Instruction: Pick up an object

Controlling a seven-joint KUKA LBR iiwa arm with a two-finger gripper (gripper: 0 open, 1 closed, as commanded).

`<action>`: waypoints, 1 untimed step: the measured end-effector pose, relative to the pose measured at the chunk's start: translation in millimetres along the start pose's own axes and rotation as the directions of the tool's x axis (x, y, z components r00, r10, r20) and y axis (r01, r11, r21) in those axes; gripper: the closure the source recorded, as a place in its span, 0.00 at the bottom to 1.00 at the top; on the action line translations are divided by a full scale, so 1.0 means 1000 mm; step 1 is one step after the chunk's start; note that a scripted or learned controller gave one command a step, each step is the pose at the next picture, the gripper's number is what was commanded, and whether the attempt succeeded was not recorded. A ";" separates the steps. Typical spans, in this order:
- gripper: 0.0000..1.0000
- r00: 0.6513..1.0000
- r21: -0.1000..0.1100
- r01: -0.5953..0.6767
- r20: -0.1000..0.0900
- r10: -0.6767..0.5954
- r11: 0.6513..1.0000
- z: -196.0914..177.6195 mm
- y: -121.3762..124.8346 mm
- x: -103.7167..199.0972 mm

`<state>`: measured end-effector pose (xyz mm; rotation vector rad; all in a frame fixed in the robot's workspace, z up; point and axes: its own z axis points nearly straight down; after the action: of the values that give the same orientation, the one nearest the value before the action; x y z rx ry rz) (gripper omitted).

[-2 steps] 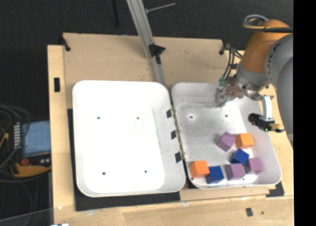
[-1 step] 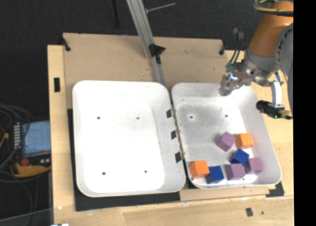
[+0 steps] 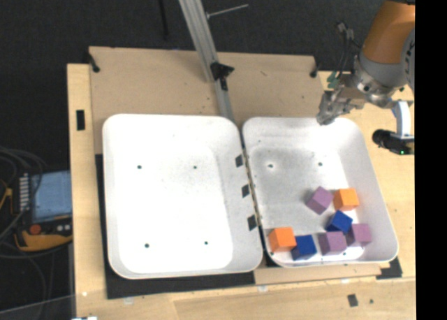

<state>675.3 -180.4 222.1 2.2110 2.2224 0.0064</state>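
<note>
While my arm comes in from the right, my gripper sits at the far right corner of the right bin, right over its rim. Can't tell jaw state from this angle, too small and dark. Nothing visible between them.

Blocks all bunched in near right part of right bin: purple block furthest in toward the middle, orange block just beside it on the right, blue block just beyond that toward the near edge, small purple block by the right wall. Along near edge: orange block, blue block touching it, purple block next. All well apart from my gripper.

Left bin sits beside it, edges touching at the middle
</note>
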 end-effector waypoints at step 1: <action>1.00 1.000 -0.002 0.000 0.001 0.000 1.000 -0.065 0.001 0.003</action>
<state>675.9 -177.1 287.1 2.2093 2.2215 0.0077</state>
